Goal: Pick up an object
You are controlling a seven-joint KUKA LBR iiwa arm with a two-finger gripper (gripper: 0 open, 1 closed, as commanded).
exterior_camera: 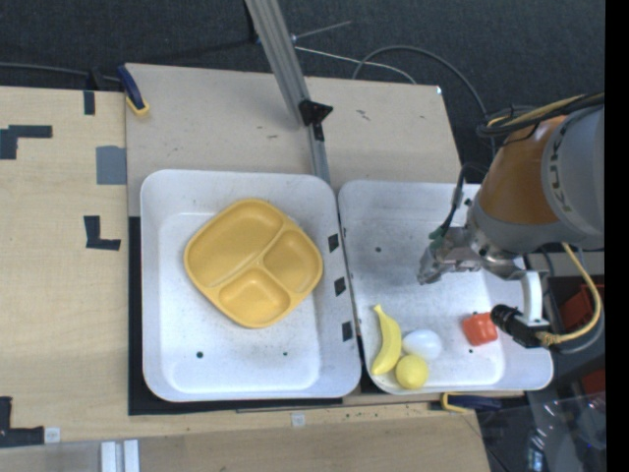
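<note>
My gripper (432,266) hangs over the middle of the right bin (393,224), pointing down, with the grey and orange arm reaching in from the right. Near the bin's front edge lie a yellow banana (387,338), a white egg-shaped ball (424,342) and a yellow lemon-like ball (412,371). A small red block (481,329) sits to their right. These objects all lie in front of the gripper, apart from it. Nothing shows between the gripper's tips.
A yellow divided tray (254,262) lies in the left bin (167,264). A slanted metal bar (285,57) comes down to the wall between the bins. Black cables hang by the arm at the right bin's right edge.
</note>
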